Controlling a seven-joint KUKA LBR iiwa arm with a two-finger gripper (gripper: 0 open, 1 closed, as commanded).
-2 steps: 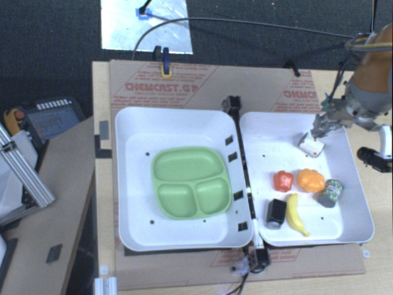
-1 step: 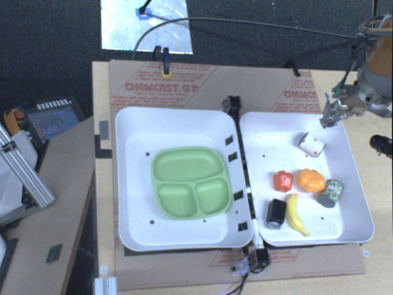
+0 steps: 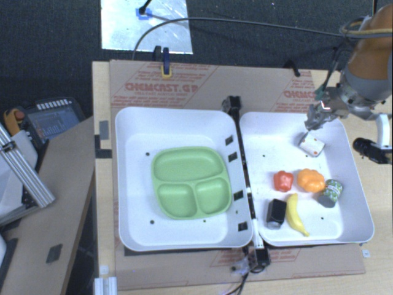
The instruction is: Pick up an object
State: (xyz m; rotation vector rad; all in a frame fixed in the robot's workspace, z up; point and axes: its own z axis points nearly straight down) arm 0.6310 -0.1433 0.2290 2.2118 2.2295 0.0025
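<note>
Two white bins sit on a cardboard-covered surface over dark floor; the claw hovers above the right bin, its opening unclear.

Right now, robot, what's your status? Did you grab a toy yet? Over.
Gripper low over right bin, far end. White block just below it, not seen held. Pepper, orange, banana nearer, apart.

One camera is looking down at a slant from above the bench — sitting far enough back to be taking in both bins whole, plus dark floor beyond and a side table at left. The arm is coming in from the right edge — near the top.
</note>
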